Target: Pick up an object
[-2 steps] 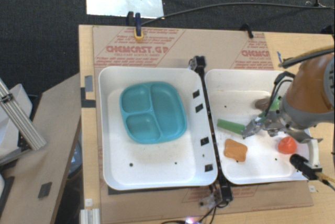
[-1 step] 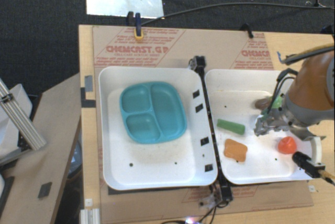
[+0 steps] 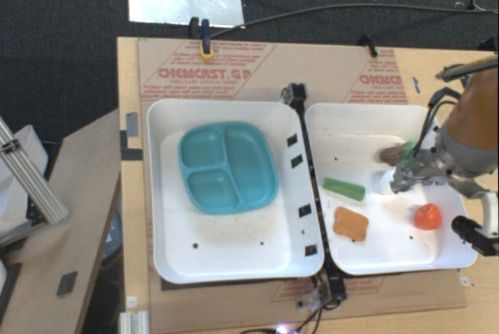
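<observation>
In the right bin (image 3: 374,262) lie a green stick-shaped piece (image 3: 344,188), an orange chunk (image 3: 351,223) and a red-orange round object (image 3: 426,217). A brownish object (image 3: 391,154) and a small white piece (image 3: 382,182) sit by the arm's tip. My gripper (image 3: 399,179) hangs low over the bin's middle right, just right of the green piece and touching or very close to the white piece. The wrist hides the space between its tips.
The left bin (image 3: 168,246) holds a teal divided plate (image 3: 228,166). A black divider with clips (image 3: 304,184) separates the bins. The grey arm with an orange band (image 3: 475,126) covers the right bin's far right side. Cables run across the back of the bench.
</observation>
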